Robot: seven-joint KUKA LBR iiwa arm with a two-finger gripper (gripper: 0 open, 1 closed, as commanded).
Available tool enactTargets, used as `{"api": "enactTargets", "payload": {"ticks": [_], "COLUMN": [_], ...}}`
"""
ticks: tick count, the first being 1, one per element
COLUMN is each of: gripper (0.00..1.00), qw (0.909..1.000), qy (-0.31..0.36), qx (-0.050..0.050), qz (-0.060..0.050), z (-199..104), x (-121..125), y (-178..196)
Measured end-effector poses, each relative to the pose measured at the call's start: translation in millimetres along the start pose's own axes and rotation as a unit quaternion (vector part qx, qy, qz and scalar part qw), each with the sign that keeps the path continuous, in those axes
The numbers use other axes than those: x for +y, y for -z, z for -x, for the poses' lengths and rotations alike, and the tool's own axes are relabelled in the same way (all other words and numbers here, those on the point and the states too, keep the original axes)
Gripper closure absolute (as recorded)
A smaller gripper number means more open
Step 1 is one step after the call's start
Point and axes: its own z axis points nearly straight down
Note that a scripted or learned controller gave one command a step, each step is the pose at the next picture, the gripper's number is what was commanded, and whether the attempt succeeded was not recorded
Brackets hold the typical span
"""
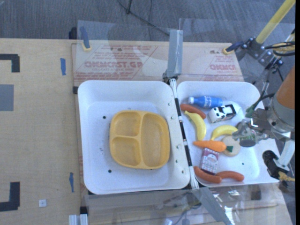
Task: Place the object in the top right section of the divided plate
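A yellow divided plate lies in the left bin, with two small sections on its left and one long section on its right. My gripper hangs low over the right side of the right bin. It is just right of a small yellow banana and a round beige cookie. I see nothing held in it.
The right bin also holds a blue bottle, a black-and-white cow toy, a second banana, a carrot, a red packet and two sausages. A low wall divides the bins.
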Motion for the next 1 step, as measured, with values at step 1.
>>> {"api": "enactTargets", "payload": {"ticks": [1], "gripper": [1.00], "qw": [0.9899], "qy": [0.141], "qx": [0.000], "qz": [-0.001], "z": [-93.7], "x": [-25.3], "y": [-12.1]}}
